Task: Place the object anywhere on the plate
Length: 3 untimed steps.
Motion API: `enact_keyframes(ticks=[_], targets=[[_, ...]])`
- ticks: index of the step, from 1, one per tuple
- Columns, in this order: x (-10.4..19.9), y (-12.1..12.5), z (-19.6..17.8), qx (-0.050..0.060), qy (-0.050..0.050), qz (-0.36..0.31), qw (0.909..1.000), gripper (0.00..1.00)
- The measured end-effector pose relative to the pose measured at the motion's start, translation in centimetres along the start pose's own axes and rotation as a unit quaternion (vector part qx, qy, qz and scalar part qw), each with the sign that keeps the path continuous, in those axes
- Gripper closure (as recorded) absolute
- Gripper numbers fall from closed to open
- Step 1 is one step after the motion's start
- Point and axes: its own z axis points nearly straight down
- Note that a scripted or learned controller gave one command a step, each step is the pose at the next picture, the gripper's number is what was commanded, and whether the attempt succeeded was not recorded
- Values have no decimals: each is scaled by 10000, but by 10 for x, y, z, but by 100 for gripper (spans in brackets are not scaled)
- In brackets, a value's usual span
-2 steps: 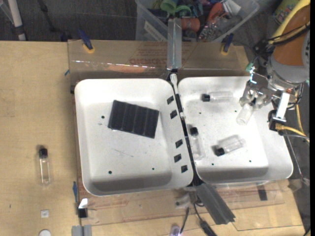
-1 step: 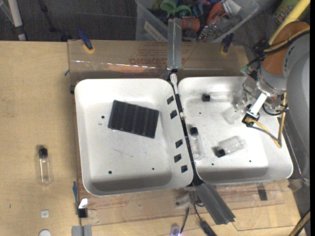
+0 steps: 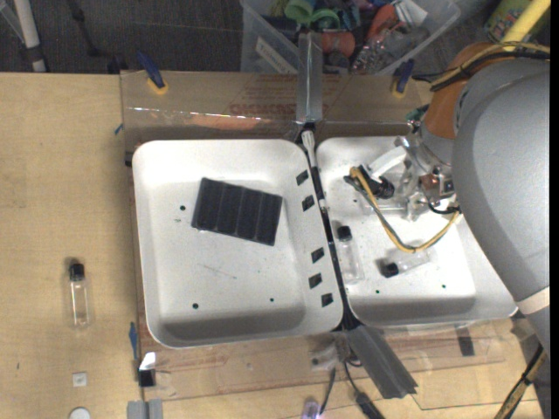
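1. The counter (image 3: 52, 147) carries two shallow white bins side by side, parted by a dark divider rail (image 3: 319, 225).
2. The left bin (image 3: 175, 312) holds a black ribbed rectangular plate (image 3: 238, 210). The plate lies flat in the upper middle of the bin floor, turned slightly off square to the bin walls.
3. The right bin (image 3: 437, 295) holds two small clear vials with black caps. One vial (image 3: 347, 250) lies just beside the divider rail. The other vial (image 3: 406, 264) lies nearer the bin centre, tilted, and well apart from the plate.
4. The grey arm (image 3: 511, 173) enters from the right, with its orange band (image 3: 445, 107) visible at the top.
5. The hand (image 3: 402, 186) hangs over the upper part of the right bin, among yellow cabling (image 3: 393, 234). Its state cannot be told from this view, and no item is seen in it.
6. A third clear vial (image 3: 79, 293) lies on the counter, left of both bins.
7. A clear tub of coloured items (image 3: 349, 11) stands behind the bins.
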Motion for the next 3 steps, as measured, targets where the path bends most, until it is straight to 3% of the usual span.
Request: enact_keyframes(ticks=[1,3], targets=[[-2,33,-1,-13,7,-1725,9850,100],[-28,67,-1,-7,19,-3612,9325,100]])
